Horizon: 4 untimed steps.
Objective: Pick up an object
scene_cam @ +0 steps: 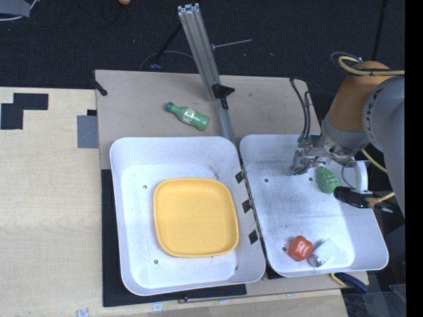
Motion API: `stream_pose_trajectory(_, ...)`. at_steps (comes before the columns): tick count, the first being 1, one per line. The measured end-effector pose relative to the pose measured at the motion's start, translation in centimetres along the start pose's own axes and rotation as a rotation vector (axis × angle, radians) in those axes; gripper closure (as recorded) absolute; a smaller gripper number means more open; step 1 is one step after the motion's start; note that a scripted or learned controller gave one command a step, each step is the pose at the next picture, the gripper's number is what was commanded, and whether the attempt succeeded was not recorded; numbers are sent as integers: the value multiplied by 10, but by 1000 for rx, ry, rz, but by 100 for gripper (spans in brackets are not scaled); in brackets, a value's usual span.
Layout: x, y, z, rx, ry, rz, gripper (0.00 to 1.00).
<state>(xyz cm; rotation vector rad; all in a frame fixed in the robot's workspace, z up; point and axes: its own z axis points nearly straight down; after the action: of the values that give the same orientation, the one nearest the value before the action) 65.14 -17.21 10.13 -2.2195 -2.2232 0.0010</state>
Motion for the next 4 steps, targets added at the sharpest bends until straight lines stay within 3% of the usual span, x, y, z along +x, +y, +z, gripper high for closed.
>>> stream_pose_trajectory(2,16,3,-103,-5,0,1,100)
stream_pose_trajectory(3,7,1,-158,-5,-1,1,100)
stream_pose_trajectory(4,7,2,-171,-1,0,1,100)
